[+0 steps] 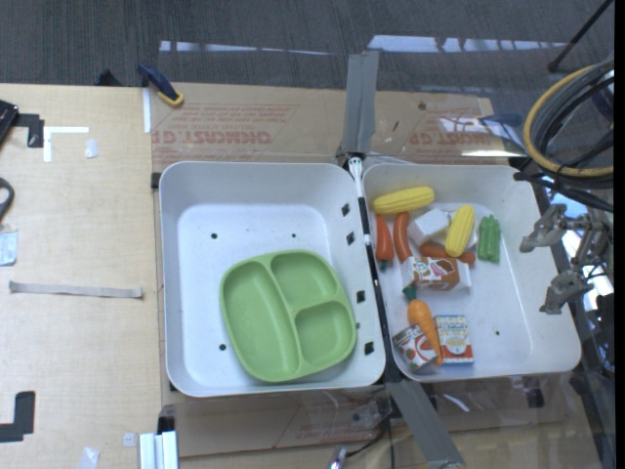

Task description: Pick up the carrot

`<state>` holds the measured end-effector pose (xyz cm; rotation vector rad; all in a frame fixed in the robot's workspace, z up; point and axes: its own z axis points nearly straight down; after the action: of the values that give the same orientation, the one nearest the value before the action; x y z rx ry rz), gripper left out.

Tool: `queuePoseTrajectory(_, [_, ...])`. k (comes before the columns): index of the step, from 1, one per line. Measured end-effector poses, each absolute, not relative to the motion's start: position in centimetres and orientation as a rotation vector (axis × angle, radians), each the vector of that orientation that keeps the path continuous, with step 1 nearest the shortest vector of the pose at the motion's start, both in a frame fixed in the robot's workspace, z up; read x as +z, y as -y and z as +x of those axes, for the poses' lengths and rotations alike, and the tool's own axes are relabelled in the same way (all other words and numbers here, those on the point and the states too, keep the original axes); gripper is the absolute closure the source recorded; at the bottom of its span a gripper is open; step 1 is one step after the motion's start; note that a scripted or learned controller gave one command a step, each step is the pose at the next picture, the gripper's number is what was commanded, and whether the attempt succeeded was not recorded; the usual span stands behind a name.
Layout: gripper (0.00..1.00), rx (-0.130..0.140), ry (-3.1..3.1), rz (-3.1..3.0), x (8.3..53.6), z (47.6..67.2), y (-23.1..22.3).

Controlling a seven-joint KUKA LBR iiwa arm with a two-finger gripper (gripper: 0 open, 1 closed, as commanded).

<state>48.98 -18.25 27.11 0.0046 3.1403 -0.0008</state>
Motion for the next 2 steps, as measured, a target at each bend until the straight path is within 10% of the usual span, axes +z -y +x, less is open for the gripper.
queuePoseTrajectory(1, [0.00,0.000,-3.140,-0.105,12.7,47.8,10.9])
queuePoseTrajectory(2, [0.00,0.000,-3.140,0.112,9.2,48.1,10.2])
